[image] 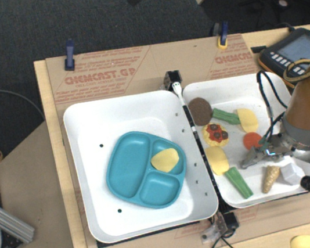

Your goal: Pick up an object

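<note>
My gripper (256, 154) is low in the right bin (266, 85), reaching in from the right, and it stands open with nothing between its fingers. A red ball (252, 139) lies just above it, touching or nearly so. A tan cone (270, 177) lies just below it, beside a pale block (290, 173). To the left are a yellow piece (218, 160), a green stick (237, 182) and a small round pizza toy (216, 134). Farther back sit a brown disc (200, 110), a green pod (225, 116) and another yellow piece (248, 119).
The left bin (90, 160) bears a blue divided plate (129, 172) with a yellow piece (165, 160) in one compartment. A black divider rail (191, 126) runs between the bins. Black cables (267, 96) hang over the right bin's back right.
</note>
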You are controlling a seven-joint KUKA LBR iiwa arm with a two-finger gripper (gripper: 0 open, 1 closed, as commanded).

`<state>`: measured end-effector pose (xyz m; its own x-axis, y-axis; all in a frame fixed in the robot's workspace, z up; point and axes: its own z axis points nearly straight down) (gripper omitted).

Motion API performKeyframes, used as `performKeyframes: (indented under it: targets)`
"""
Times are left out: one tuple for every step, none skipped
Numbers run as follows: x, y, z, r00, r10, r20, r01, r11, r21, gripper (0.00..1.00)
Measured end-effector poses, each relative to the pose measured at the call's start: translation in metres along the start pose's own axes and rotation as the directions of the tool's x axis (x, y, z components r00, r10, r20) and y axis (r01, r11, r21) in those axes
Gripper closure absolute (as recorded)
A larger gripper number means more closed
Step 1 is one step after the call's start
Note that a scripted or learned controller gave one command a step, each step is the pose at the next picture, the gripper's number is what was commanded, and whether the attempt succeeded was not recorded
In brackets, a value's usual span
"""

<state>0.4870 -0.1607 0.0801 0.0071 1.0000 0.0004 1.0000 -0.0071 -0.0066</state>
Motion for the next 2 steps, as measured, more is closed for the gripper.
performKeyframes:
  targets:
    - [0.0033, 0.0026, -0.0150, 1.000, -0.005, 0.001, 0.005, 1.000, -0.009, 1.00]
    - [0.0033, 0.0028, -0.0248, 1.000, -0.005, 0.002, 0.005, 1.000, -0.011, 1.00]
